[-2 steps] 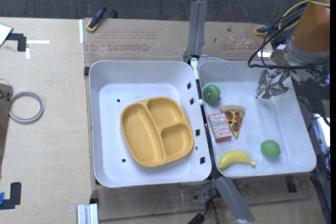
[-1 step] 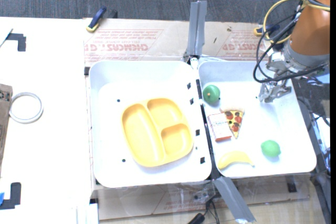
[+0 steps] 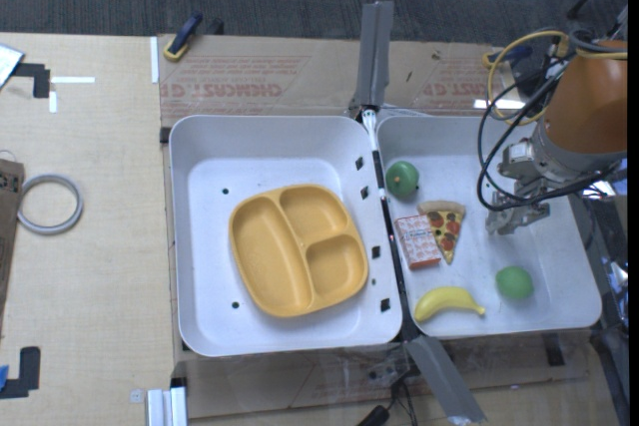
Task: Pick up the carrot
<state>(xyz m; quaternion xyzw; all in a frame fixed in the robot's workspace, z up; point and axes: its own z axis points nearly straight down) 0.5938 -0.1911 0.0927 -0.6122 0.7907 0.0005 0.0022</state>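
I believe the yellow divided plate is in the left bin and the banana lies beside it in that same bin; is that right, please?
Not quite. The yellow divided plate is in the left bin, but the banana lies in the right bin, near its front edge, as the camera view shows.

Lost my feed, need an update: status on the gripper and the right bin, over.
Gripper over right bin, beside pizza slice. Bin holds banana, red box, green apple, lime. Yellow plate in left bin.
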